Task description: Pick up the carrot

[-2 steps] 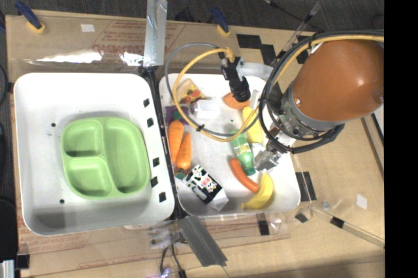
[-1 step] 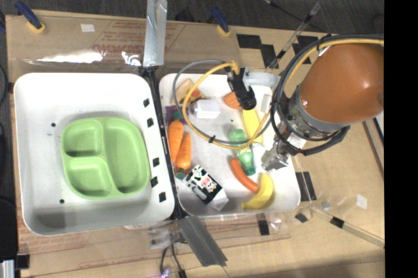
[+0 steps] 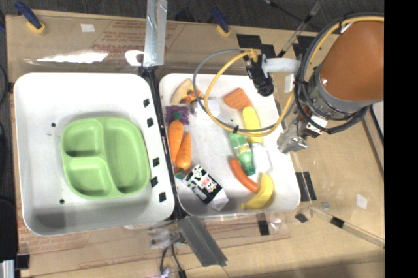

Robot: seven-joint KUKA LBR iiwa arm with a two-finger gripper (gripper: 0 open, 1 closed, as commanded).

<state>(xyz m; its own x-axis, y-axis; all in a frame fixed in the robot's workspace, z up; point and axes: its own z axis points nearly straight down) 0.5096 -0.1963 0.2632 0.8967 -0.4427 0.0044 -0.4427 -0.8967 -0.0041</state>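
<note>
While the carrot point(image 3: 176, 137) lies along the right bin's point(image 3: 287, 195) left wall, we see the gripper point(image 3: 294, 141) past its right rim, grip unclear.

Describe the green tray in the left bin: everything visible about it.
The green tray is a light green, plastic-looking plate with rounded corners and three compartments: one long at its right, two smaller at its left. It lies flat, right side up, near the middle of the left bin, on the bin's floor. Nothing lies in it.
</note>
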